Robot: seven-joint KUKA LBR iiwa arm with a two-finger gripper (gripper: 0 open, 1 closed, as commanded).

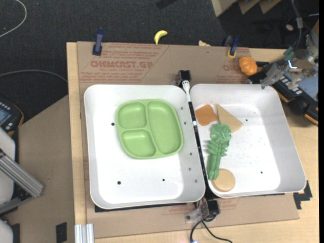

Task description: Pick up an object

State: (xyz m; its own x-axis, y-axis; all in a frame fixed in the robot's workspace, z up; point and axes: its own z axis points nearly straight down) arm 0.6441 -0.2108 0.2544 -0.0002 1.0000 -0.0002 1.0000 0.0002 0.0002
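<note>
the gripper [276, 74] sat at about two o'clock in the camera view, just beyond the far right corner of the right bin [283, 151], with the arm reaching in from three o'clock. how far its jaws stood apart could not be told; the metal there was small and blurred, and nothing showed between them.

the pickable things all lay along the right bin's nine o'clock side, against the wall shared with the left bin [101, 151]. the green toy [218, 148] was the longest, its axis running roughly from twelve to six o'clock with a slight lean. at its twelve o'clock end sat the orange piece [205, 115] and the tan wedge [229, 118], touching or nearly so; at its six o'clock end, the round tan disc [223, 180]. the green divided plate [150, 128] lay alone in the left bin.

from the gripper, the cluster lay toward seven to eight o'clock, so the coming move probably called for travel inward and down, closing across the toy's narrow width.
</note>
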